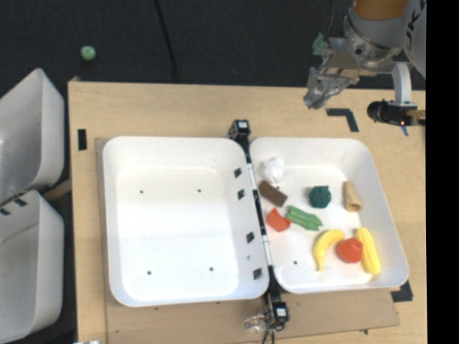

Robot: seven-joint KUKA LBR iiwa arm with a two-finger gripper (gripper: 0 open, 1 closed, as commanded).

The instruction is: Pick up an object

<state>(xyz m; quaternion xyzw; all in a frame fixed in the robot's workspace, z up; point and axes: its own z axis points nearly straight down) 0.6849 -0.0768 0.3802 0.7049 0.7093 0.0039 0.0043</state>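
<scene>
Above the bench's far right corner, beyond the rim of the right bin [373, 156], the gripper [319, 95] is seen hanging from the grey wrist with its orange band, pointing downward and slightly left. Nothing is seen between its fingers; whether they are spread or closed cannot be told from this angle. All loose objects are found in the right bin, well apart from the gripper and nearer the camera. A crumpled white object [272, 168] is noted at the bin's far left corner, closest to the gripper. Just beside it, a brown block [272, 192] is seen lying at a slant. A red piece [277, 221] is placed near the dividing edge, touching the left end of a green pod-shaped item [304, 218]. A dark green rounded object [320, 196] is seen toward the bin's middle, with a tan cylinder [351, 196] just to its right. Along the near side, a yellow banana [326, 247] is recorded curving beside a red round fruit [350, 250], and a yellow corn-like piece [368, 250] is seen touching that fruit on its right. The left bin [115, 192] is seen alongside, joined at the centre by black clips. A small green ball [88, 52] is noted on the dark floor beyond the bench, far left.
</scene>
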